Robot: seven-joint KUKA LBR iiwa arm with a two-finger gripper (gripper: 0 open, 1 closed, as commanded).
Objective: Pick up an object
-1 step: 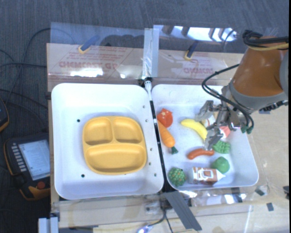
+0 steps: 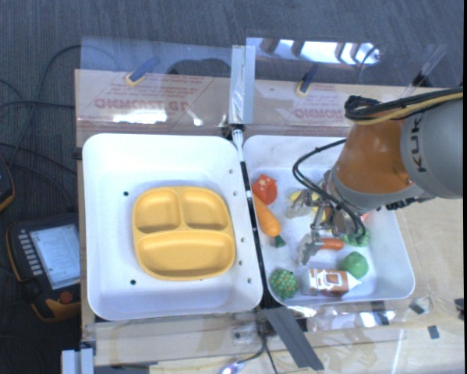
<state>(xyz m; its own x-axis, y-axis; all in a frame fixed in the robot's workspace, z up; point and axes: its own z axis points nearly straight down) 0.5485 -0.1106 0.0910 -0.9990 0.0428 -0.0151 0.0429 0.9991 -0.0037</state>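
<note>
The arm reaches in over the right bin (image 2: 389, 283), and its gripper (image 2: 324, 236) hangs low among a crowd of small toy foods. Whether the pincer is released or clenched cannot be told from this slant; the metal parts blur into the items beneath them.

Right at the gripper's tip lies a small orange-red piece (image 2: 330, 245), touching or almost touching the metal, and it looks the likeliest target. Just behind the tip, toward the far wall, sits a yellow piece (image 2: 302, 201). To the gripper's left lie a carrot (image 2: 268, 220) and, beyond it, a red tomato-like piece (image 2: 265, 188). Toward the near rim are a small printed carton (image 2: 327, 281) and a knobbly green ball (image 2: 283, 283); a smooth green ball (image 2: 356, 264) rests just to the right. Well to the left, in the other bin (image 2: 108, 170), sits a yellow divided plate (image 2: 185, 231).

These toys are probably hollow plastic: light, stiff and slick, so they would skate or roll away under a glancing touch instead of yielding. The orange-red piece looks slender, so a hold across its narrow middle, with the pincer straddling it squarely, seems best. The tight crowding is the chief risk, since a neighbour could be nudged or caught along with it.
</note>
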